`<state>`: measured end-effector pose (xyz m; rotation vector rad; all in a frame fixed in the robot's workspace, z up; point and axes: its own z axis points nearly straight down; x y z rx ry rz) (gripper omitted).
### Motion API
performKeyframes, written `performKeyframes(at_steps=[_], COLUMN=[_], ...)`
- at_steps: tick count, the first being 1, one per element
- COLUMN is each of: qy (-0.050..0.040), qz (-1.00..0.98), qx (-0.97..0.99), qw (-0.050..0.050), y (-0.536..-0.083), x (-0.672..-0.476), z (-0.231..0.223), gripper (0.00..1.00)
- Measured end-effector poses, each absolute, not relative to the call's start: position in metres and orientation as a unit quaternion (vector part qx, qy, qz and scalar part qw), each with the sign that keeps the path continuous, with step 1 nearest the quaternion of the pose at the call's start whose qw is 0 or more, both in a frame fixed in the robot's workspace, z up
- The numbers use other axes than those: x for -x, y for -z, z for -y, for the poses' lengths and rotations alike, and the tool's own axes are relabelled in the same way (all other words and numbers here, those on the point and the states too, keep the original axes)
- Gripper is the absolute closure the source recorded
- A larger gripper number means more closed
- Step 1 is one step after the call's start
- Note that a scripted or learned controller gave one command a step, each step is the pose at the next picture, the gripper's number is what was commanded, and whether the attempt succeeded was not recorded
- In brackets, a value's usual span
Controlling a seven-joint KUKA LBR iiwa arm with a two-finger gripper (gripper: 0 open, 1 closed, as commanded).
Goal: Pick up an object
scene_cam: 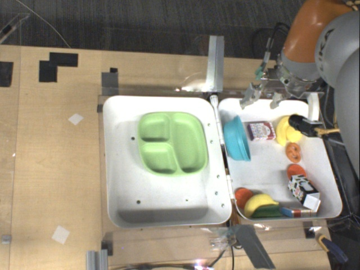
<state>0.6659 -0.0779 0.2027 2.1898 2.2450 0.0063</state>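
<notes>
Blue bowl (236, 139) is the object closest to the gripper (261, 100). It stands tipped on its edge against the wall of the right bin (332, 196), on the side that meets the other bin. Just beside it lies a small box (261, 130) with a red and white print, and then a yellow object (283, 131) that I cannot name more exactly. An orange round thing (292, 150) and a red-orange one (296, 171) lie nearer the outer wall, with a black and white box (303, 189) below them. At the near wall are a red ball (242, 194), a banana (260, 202) touching a green object (271, 211), and a marker (296, 211).

The gripper hangs over the far rim of this bin, its two fingers spread apart, with nothing between them and touching no object. The arm (315, 27) comes from the right and bends down to it.

The left bin (121, 201) holds a green divided plate (171, 142).
</notes>
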Motion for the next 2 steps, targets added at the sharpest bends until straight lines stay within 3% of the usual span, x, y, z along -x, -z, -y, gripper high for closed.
performKeyframes(at_steps=[1, 2], qy=[-0.0036, -0.0022], qz=[-0.721, -0.689], qx=[-0.693, -0.725], qw=[0.005, 0.003], y=[-0.089, -0.087], x=[-0.672, -0.635], z=[0.085, 0.085], gripper=[0.00, 0.00])
